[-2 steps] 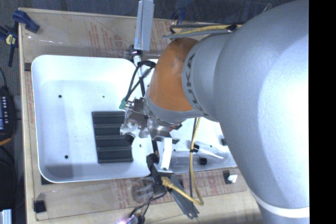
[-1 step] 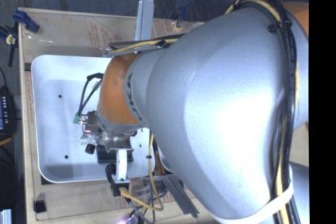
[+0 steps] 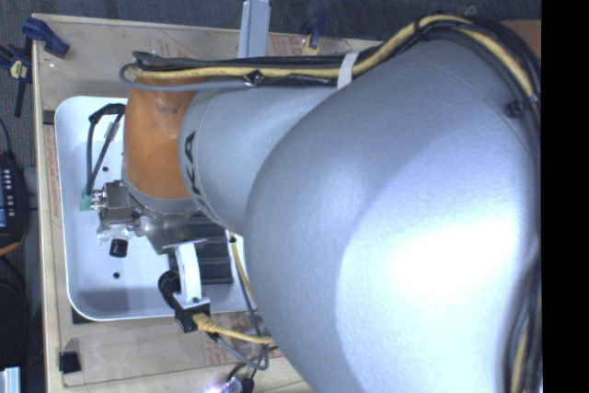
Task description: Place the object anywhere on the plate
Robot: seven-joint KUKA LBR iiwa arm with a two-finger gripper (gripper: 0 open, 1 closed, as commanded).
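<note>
Arm (image 3: 368, 216) fills frame's right; wrist over left bin (image 3: 69, 198). Jaws' state: can't tell. No legible writing.

Camera: single fixed unit mounted above the bench (image 3: 55, 198), looking down at a slant.
Facing: toward the white bin (image 3: 78, 225) at frame left; dark floor along the far edge at top.
Proximity: close to the arm (image 3: 386, 225); its grey body bulks across the right and centre, orange band (image 3: 152, 143) at left of it.
Coverage: left bin partly visible; bench border with blue clamp (image 3: 41, 37) at far left corner.
Overlap: single view, nothing shared.
</note>
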